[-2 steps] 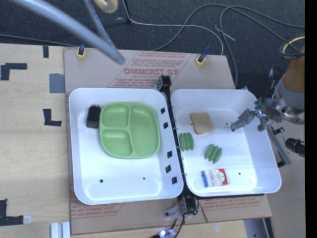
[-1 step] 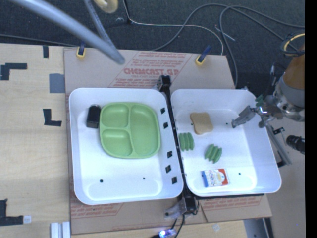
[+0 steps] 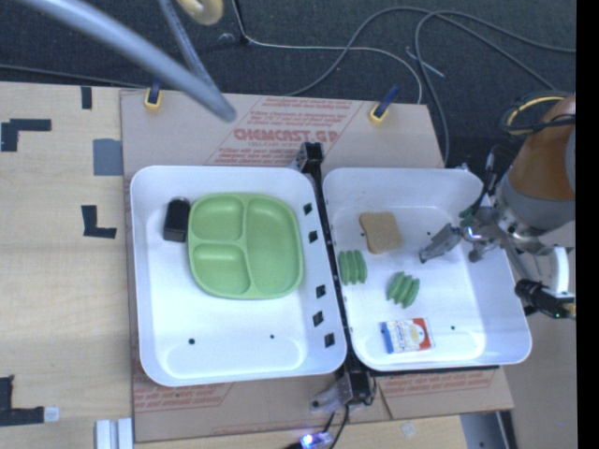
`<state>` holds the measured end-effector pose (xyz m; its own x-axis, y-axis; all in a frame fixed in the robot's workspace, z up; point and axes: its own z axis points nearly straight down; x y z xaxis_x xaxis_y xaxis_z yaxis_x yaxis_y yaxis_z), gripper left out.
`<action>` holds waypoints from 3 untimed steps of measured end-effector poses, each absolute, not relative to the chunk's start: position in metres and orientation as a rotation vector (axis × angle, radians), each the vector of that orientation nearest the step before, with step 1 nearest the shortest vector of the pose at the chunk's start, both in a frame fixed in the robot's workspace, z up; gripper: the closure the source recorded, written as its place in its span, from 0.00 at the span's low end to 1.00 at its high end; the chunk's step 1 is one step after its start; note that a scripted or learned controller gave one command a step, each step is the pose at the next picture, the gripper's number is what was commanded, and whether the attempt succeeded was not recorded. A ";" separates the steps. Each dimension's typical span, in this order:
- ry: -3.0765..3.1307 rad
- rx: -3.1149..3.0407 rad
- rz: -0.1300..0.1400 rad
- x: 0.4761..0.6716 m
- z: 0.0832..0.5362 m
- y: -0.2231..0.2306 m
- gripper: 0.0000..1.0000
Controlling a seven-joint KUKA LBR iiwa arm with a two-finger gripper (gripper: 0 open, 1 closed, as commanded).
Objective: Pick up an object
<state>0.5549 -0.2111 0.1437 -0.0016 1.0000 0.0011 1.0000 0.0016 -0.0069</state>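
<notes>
Camera view: the right bin (image 3: pixel 468 190) holds bread (image 3: pixel 380 231), a carton (image 3: pixel 406 335) and two green pieces (image 3: pixel 403 288). The gripper (image 3: pixel 438 247) hovers beside the bread, carrying nothing; next it must descend.

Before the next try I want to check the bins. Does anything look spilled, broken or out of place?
Nothing stands out. The green tray lies flat in the left bin beside a black block. The right bin holds a tan piece, two green pieces and a packet, all apart.
</notes>
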 end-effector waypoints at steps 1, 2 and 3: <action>-2.221 -2.217 0.005 0.554 0.090 -0.210 0.00; -2.224 -2.217 0.003 0.555 0.103 -0.210 1.00; -2.226 -2.221 -0.003 0.561 0.160 -0.201 1.00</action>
